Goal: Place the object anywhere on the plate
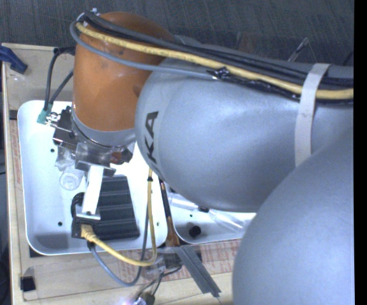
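My gripper [67, 162] hangs low over the left part of the left white bin [33, 170], below the orange wrist band. Its metal body is seen from above. A small clear, roundish thing [69, 181] lies right at the gripper's lower tip, touching or just under it; I cannot tell whether it is held. The arm's big grey links cover the middle and right of the view and hide most of both bins.
A sliver of the right bin [216, 232] shows under the arm, with a small dark round thing [194, 231] in it. A dark cable with a green end [44, 115] reaches the left bin's far left corner. Wooden bench edge [8, 170] runs along the left.
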Controlling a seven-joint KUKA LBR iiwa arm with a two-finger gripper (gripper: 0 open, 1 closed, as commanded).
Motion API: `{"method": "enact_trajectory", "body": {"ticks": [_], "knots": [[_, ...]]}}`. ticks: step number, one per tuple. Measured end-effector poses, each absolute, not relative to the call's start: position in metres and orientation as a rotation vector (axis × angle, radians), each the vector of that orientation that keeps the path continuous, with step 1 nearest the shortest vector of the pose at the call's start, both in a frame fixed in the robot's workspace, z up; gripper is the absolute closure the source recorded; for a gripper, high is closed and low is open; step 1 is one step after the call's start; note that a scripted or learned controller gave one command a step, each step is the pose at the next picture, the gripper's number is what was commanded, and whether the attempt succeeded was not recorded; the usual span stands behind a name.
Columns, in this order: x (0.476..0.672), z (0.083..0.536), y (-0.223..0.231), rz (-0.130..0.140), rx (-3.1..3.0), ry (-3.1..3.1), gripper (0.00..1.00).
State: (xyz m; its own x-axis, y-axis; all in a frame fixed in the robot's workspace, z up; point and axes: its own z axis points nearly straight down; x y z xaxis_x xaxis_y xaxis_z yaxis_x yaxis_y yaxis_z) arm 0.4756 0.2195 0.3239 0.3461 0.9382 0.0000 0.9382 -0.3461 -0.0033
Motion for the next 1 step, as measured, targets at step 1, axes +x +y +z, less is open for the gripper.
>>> {"method": "enact_trajectory", "body": {"ticks": [1], "knots": [[0.4752,0.2611,0.1393,0.011,-2.621,-1.728,1.00]]}}
